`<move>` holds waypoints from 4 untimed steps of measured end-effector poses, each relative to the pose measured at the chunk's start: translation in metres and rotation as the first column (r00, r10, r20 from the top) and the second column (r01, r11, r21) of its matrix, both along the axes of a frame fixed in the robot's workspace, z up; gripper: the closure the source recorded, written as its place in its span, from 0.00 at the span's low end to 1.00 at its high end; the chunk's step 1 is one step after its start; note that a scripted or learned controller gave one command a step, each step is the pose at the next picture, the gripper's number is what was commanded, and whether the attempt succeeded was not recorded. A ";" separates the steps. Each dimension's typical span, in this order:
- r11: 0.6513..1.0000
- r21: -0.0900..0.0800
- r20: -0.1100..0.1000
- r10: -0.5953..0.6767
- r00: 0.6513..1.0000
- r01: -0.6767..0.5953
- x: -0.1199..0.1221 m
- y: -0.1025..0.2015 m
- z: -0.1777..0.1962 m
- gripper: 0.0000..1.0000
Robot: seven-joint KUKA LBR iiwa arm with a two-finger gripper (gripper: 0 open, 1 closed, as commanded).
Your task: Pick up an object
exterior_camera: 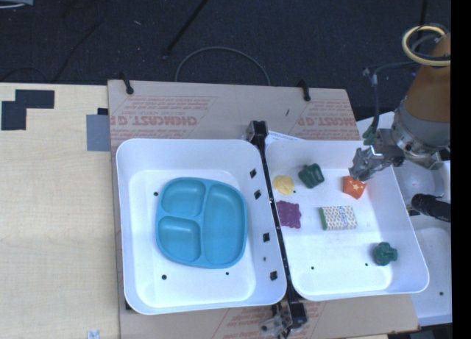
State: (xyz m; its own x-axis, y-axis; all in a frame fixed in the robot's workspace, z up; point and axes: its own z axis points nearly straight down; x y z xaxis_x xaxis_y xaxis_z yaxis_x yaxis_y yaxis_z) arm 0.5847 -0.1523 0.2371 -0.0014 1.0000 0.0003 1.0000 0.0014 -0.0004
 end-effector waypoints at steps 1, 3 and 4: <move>1.000 0.003 -0.003 0.003 1.000 -0.003 -0.018 0.060 0.000 1.00; 1.000 0.003 -0.004 0.002 1.000 -0.002 -0.054 0.165 -0.002 1.00; 1.000 0.001 -0.006 0.003 1.000 -0.003 -0.069 0.211 -0.016 1.00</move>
State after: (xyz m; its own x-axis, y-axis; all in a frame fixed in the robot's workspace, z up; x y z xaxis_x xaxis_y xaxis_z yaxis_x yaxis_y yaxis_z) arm 0.5152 0.0588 0.2212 -0.0040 1.0000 0.0017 1.0000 0.0040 -0.0067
